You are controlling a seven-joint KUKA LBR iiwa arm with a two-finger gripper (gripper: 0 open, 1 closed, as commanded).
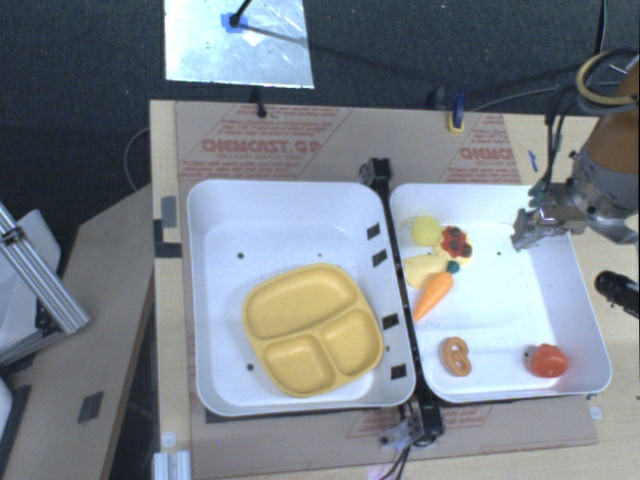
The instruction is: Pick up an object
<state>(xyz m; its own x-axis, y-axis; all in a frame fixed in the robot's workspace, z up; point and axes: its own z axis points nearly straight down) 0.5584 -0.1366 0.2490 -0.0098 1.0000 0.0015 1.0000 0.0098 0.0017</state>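
The right bin [560, 298] holds several toy foods. A yellow lemon-like piece [427, 230] lies near its far left, with a small red and dark item [456, 241] beside it. A pale yellow piece [423, 266] and an orange carrot [433, 294] lie along the left wall. A pretzel [455, 356] sits near the front, and a red tomato-like piece [547, 361] rests at the front right. My gripper [528, 230] hangs over the bin's far right edge, above and apart from all the toys. Nothing shows between its tips.
The left bin [215, 268] holds a yellow three-compartment tray [313, 327]. A black clip divider [385, 258] joins the two bins. A shiny sheet [238, 28] lies beyond the bench. An aluminium frame [40, 278] stands at the left.
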